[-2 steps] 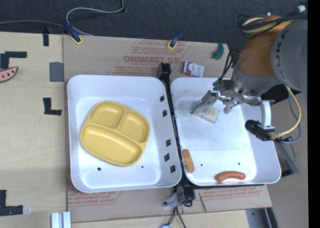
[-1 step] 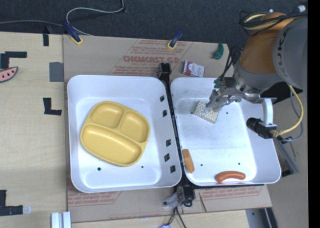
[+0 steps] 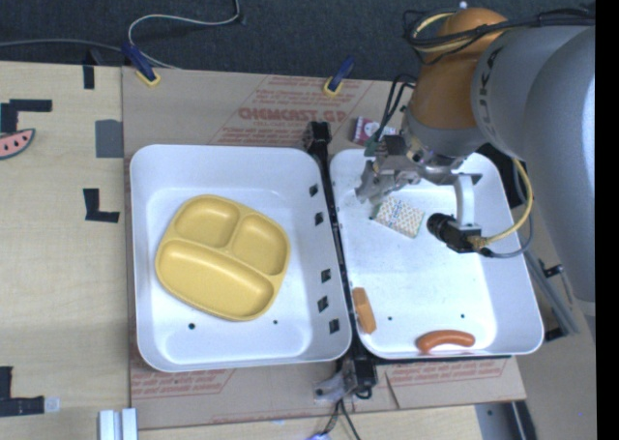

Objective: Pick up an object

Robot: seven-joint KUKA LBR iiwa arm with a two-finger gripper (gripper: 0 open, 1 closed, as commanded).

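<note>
1. Looking down at a slant, the camera took in a bench where two shallow white bins sat side by side on brown cardboard.
2. Nearest the viewer, along the front wall of the right bin point(image 3: 503, 332), lay a toy hot-dog sausage point(image 3: 446, 339), and just left of it a small orange roll-shaped piece point(image 3: 364, 310). Both rested flat on the bin floor, well apart from the arm.
3. In the left bin point(image 3: 155, 322), a yellow divided plate point(image 3: 223, 256) lay flat, untouched, with three compartments facing up.
4. Farther back in the right bin, a small white patterned packet point(image 3: 401, 217) lay on the floor, tilted at an angle.
5. Just behind that packet, the gripper point(image 3: 385, 177) hung low at the bin's far left corner, under the grey arm's orange band point(image 3: 447, 80). Its tips were near the packet's upper edge, but whether they were spread or closed could not be told, and nothing was visibly between them.
6. Judged from this, no object had been lifted: the packet seemed the likely target, and the grasp and lift were left to do.
</note>
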